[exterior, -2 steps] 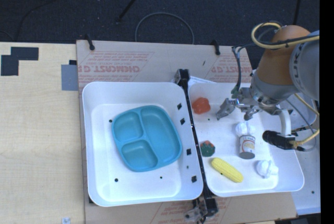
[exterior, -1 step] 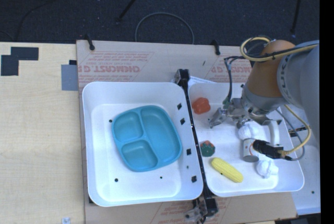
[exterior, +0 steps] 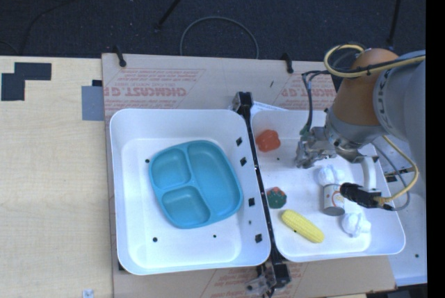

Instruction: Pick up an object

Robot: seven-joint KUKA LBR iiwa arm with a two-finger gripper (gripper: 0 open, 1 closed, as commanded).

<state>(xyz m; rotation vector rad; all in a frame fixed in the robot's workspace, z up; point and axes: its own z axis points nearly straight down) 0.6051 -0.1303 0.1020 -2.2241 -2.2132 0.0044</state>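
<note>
— So, where's the gripper (exterior: 309, 154)?
— Low in the right bin (exterior: 389, 244), near the back — just right of the orange toy (exterior: 268, 141).
— Open or shut?
— Can't tell — too dark.
— Holding anything?
— Nothing visible. Corn (exterior: 302, 226), green toy (exterior: 276, 198), can (exterior: 331, 198) and white wads (exterior: 354, 223) loose on the floor. Blue plate (exterior: 195, 183) alone in the left bin (exterior: 132, 248).

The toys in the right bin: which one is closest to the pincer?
The orange-red toy in the right bin lies closest to the pincer. The green toy and yellow corn lie farther away.
</note>
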